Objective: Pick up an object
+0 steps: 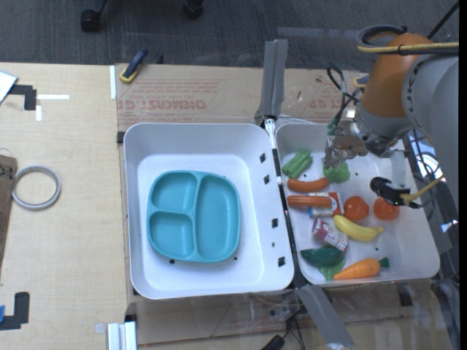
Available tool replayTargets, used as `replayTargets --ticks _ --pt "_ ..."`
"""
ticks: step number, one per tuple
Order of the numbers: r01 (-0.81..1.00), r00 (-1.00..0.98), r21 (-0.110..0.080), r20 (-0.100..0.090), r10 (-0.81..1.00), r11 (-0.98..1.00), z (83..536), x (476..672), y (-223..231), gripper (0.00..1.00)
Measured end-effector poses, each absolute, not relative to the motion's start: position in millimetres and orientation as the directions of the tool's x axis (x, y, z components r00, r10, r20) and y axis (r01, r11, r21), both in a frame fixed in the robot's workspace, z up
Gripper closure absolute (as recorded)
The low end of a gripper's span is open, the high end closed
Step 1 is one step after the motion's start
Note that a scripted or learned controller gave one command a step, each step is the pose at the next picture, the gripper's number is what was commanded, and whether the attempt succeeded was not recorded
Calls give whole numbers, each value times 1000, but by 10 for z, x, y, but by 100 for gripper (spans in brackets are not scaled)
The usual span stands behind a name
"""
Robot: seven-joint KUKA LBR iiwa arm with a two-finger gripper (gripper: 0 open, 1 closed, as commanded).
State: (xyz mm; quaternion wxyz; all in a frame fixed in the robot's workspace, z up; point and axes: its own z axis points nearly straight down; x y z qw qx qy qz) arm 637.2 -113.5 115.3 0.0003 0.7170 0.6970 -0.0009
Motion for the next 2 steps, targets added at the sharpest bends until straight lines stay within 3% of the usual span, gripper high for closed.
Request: replayTargets --ticks 1,2 --pt "960 279 -1 -1 960 -279 1913 6212 -131 100" --pt "969 247 -2 -2 969 -247 2500 6271 -90 100"
